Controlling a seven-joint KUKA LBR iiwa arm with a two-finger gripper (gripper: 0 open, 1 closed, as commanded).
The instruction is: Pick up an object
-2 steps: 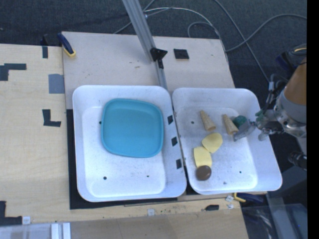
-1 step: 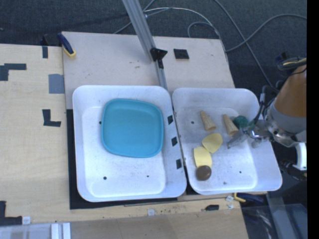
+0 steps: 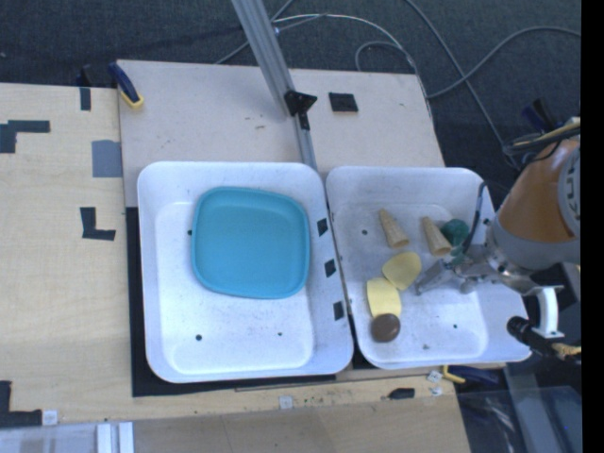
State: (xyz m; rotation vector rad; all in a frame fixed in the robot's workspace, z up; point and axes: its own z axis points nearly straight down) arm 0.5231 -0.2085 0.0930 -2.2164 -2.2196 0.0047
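green object half hidden behind the arm near pincer.

Two bins side by side on bench, touching along inner edges. L bin: plate lying flat in its upper-middle part. R bin: all items in upper and left parts. Two cones near back, one left of the other, w/ a round obj just right of 2nd cone. Chip-like piece below 1st cone; flat block just below that; ball-like obj touching block's lower edge, near front wall. Gripper over R bin centre, right of chip-like piece. Post slanting from back down to between bins.
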